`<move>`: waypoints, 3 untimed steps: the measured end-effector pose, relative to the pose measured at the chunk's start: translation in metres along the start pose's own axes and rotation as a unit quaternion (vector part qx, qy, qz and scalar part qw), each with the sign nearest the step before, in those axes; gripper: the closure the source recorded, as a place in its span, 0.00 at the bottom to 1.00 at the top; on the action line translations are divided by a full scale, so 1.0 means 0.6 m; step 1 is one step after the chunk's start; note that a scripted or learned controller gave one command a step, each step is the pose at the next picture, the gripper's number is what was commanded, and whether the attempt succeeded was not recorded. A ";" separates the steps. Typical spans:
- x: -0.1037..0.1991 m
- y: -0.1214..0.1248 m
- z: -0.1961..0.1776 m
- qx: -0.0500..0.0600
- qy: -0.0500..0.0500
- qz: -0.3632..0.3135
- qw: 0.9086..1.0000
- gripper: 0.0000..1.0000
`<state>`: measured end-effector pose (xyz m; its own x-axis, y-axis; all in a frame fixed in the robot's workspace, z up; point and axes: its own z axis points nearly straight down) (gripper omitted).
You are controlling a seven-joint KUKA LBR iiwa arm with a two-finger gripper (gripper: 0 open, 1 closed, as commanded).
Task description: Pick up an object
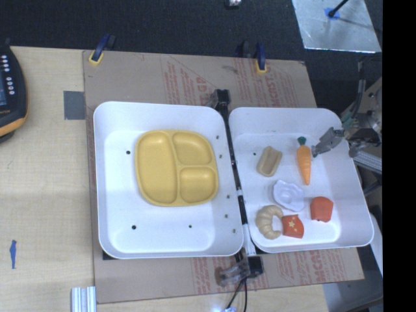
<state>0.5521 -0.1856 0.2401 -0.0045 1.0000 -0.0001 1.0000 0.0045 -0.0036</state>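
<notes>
**Tool at the right bin's edge, nothing in its grip**

On the wooden surface (45, 194), the left bin (110, 233) holds a yellow divided plate (175, 168) and nothing else to pick.

The right bin (351, 233) holds the candidates: a tan bread piece (268, 161), an orange carrot (303, 164) with a green top, a pale white piece (288, 194), a croissant (268, 221) touching a small red block (293, 226), and a red-orange chunk (321, 208).

Further right, the tool (325, 143) reaches in over the bin's far-right rim, its tip just beside the carrot's upper end. Whether its fingers are spread or pressed together I cannot tell; nothing shows between them.

The carrot looks the likeliest target, and the risks follow from that. It is slim and tapered, so a grip near the thin end could slip off. An approach from the side could simply push it toward the bread piece. The bin's raised rim sits close under the arm, and a low descent might catch it.
</notes>
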 end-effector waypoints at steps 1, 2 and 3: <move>-0.037 0.064 0.255 0.006 0.001 -0.001 1.000 0.00; -0.040 0.069 0.221 0.000 -0.001 -0.001 1.000 1.00; 0.068 0.096 0.243 -0.002 -0.001 -0.003 1.000 1.00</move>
<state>0.6093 -0.1447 0.0939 -0.0104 0.9999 -0.0016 0.9999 0.0104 -0.0003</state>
